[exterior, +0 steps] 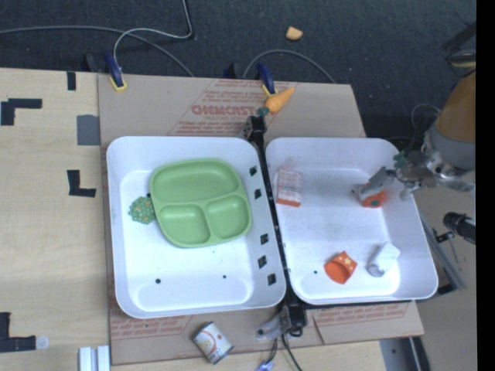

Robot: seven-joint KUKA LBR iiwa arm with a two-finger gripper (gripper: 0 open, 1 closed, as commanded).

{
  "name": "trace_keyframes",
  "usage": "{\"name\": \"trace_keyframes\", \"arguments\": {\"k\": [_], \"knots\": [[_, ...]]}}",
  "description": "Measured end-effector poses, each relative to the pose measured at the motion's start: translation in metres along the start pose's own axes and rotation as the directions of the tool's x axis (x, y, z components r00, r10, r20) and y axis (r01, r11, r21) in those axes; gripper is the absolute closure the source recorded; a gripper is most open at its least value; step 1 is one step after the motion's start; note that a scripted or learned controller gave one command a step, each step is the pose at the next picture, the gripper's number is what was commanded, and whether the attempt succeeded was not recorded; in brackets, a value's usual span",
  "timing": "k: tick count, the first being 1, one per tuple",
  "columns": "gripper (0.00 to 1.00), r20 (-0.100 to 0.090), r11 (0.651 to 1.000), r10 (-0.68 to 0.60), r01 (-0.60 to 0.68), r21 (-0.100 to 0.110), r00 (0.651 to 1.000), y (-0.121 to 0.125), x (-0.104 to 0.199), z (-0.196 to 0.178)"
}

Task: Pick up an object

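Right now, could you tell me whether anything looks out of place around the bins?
Yes: a small can lies on its side on the bench below the left bin, and a carrot-like toy lies on the cardboard above the bins.

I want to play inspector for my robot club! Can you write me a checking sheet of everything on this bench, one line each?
Surface: cardboard sheet on a wooden bench, bearing the left white bin and right white bin.
Job's things: right bin holds a small orange-and-red crumpled piece, a pale grey-white lump, a clear packet with red print and a small red-orange object.
Clutter: green three-part plate and green knobbly ball in the left bin; small can and orange carrot toy outside.
Grippers: gripper low over the red-orange object; grasp unclear.
Cables: thin cable behind the bench.
Surroundings: dark carpet.
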State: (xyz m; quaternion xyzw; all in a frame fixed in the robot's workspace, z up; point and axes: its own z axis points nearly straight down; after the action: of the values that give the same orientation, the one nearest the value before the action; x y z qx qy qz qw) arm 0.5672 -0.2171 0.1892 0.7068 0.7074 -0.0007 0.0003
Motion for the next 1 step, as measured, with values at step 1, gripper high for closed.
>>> {"name": "trace_keyframes", "arguments": {"k": [1], "knots": [[0.00,0.002,1.000,-0.002,0.002,-0.006,1.000,0.0280,-0.0064,0.1016]]}}
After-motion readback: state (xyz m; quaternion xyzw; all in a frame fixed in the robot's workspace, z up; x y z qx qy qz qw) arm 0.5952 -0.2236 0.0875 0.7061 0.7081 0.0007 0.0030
